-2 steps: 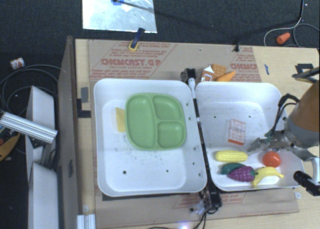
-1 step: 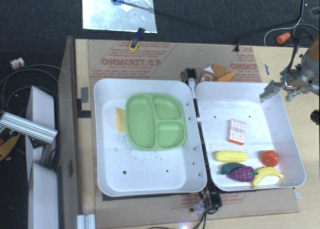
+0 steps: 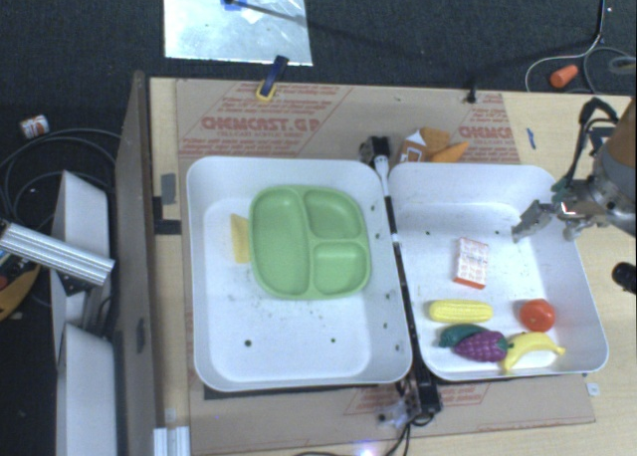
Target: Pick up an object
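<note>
The right bin (image 3: 468,190) holds several toy foods. A red-and-white packet (image 3: 471,263) lies near its middle. Along the front are a yellow corn cob (image 3: 460,312), a red tomato (image 3: 537,315), a dark green piece (image 3: 458,334), purple grapes (image 3: 481,345) and a banana (image 3: 532,346). My gripper (image 3: 552,223) hangs over the bin's far right corner, above and to the right of the packet. Its fingers (image 3: 528,220) are spread open with nothing between them.
The left bin (image 3: 219,344) carries a green divided plate (image 3: 309,242) and a yellow piece (image 3: 240,238) beside it. Orange scraps (image 3: 438,147) lie on the cardboard behind the bins. A ridge (image 3: 393,245) separates the two bins.
</note>
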`<state>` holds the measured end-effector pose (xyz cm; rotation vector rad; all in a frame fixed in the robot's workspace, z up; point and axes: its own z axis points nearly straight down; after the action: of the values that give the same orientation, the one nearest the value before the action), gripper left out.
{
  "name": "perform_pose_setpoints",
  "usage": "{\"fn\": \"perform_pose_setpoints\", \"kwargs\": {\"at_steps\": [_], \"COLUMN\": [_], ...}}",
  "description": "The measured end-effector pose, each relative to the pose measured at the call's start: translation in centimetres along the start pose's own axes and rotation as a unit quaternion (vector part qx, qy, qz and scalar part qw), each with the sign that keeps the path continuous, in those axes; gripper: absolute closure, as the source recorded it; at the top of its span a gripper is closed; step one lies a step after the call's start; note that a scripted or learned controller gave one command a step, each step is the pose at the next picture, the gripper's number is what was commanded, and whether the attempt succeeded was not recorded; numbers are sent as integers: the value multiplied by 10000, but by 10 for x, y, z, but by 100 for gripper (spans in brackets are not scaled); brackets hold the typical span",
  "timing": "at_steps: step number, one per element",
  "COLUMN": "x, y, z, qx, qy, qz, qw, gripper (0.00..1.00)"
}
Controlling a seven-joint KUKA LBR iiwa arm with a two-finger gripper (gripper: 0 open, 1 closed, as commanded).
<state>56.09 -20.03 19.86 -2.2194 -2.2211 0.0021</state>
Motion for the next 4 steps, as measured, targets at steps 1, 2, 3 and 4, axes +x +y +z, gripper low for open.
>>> {"fn": "perform_pose_setpoints", "kwargs": {"at_steps": [1, 2, 3, 4], "x": [-6, -5, -6, -6], "y": [-29, -53, -75, -73], "z": [47, 65, 87, 75], "qx": [5, -6, -6, -36], "qy": [4, 0, 0, -7], "qz": [8, 2, 6, -3], "qw": [10000, 10000, 10000, 10000], "gripper": [0, 0, 0, 100]}}
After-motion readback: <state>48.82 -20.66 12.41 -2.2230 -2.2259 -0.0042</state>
